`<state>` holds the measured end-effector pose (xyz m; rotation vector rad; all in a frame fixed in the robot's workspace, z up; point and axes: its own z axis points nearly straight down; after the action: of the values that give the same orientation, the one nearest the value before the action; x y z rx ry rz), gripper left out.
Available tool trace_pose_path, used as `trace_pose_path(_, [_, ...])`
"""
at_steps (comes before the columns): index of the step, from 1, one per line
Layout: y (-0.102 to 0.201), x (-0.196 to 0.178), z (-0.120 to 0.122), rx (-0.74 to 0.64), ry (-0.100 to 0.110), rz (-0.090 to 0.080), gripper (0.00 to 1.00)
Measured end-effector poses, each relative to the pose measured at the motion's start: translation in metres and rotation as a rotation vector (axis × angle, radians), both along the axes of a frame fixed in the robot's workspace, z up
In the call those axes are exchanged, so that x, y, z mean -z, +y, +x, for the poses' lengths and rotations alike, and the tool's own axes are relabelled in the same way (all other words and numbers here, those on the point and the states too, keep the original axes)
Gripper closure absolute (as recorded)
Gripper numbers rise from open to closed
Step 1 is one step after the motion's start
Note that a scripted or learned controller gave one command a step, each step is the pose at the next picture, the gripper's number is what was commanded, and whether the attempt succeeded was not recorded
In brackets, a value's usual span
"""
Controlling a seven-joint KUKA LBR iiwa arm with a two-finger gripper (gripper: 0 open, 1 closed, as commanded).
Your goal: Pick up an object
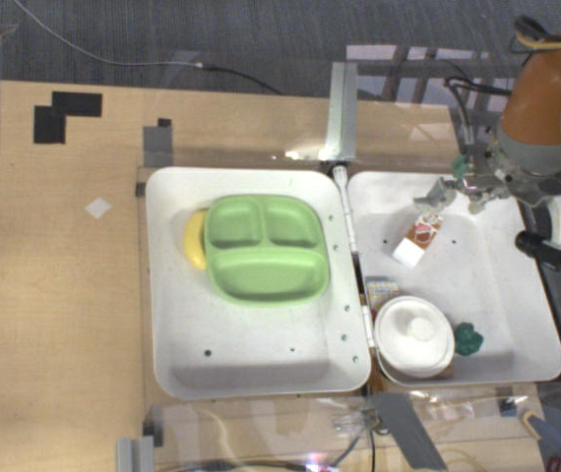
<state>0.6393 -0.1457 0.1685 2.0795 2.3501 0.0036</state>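
Note:
My gripper hangs over the back of the right bin, its grey arm and orange band entering from the upper right. The fingers stand apart, open, with nothing between them. Just below and left of them lies a small brown-and-white bottle, tilted, with its white end toward the front. A round white bowl sits at the bin's front left. Next to the bowl on its right is a small dark green object. A small flat packet lies by the bin's left wall.
The left bin holds a green divided plate with a yellow banana partly under its left edge. A metal post rises behind the gap between the bins. Wooden bench surrounds both.

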Motion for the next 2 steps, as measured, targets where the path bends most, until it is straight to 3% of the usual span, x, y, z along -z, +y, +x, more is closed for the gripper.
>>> trace_pose_path(1, [-0.012,0.079,0.027,-0.125,-0.006,-0.002,0.0])
trace_pose_path(2, [0.002,0.08,0.029,-0.21,0.003,-0.008,0.0])
